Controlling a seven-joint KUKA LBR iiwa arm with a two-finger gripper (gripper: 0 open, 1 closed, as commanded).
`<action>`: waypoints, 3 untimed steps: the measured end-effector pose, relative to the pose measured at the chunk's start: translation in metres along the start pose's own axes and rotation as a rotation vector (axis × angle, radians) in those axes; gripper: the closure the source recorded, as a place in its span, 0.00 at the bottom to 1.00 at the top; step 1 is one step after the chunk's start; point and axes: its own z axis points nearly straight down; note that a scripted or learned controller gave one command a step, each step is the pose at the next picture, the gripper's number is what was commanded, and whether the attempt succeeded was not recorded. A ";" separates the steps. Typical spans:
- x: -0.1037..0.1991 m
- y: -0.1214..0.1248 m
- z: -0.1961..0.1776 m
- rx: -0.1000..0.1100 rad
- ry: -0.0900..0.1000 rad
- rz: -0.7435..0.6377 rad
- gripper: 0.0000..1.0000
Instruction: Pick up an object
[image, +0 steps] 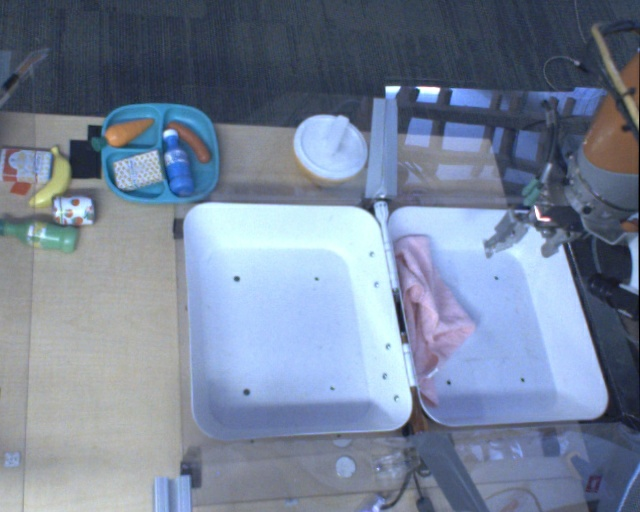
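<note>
We are hanging our gripper (523, 235), fingers spread and pinching nothing, above the right bin (560, 395), probably since the pink cloth (432, 315) is lying crumpled against that bin's left wall, well apart from us.

There are two white bins (285, 420), one pink cloth (432, 315), one blue plate (205, 135), and one banana (55, 180).

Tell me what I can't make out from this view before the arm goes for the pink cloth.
- Gripper: fingers small and blurred over the right bin; their state is unreadable.
- Pink cloth: bunched against the bin's left wall; its folds hide its underside.
- Arm: cut off by the right edge.
</note>
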 end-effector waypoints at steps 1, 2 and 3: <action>0.037 -0.020 0.171 -0.007 -0.001 -0.245 0.00; 0.018 0.089 0.177 -0.013 -0.003 -0.116 0.00; -0.035 0.092 0.179 -0.006 0.001 -0.162 0.00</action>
